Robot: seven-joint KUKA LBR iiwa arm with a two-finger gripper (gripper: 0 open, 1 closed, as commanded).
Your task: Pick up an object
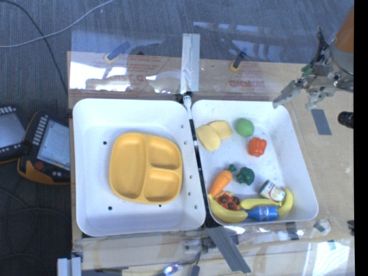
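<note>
Two white bins sat side by side on a pale wood bench. Left bin (92,154) held a yellow divided tray (145,167), lying flat. Right bin (299,171) had the pickable stuff: 2 pale yellow pieces (213,134) near its top left corner, a green ball (245,127) just beside them, an orange pepper (257,147) below the ball, a carrot (221,183) touching a dark green broccoli (244,176), and at the bottom a banana (267,202) w/ a small can (272,192) and a blue item (263,213) on or against it.

Gripper (302,94) hung above the bench past the right bin's top right corner, apart from every item, fingers spread w/ nothing between them.

Clear plastic sheeting and tape ran along the bench's far edge. Floor was dark grey carpet w/ cables; a teach pendant (49,145) lay left of the bench.
</note>
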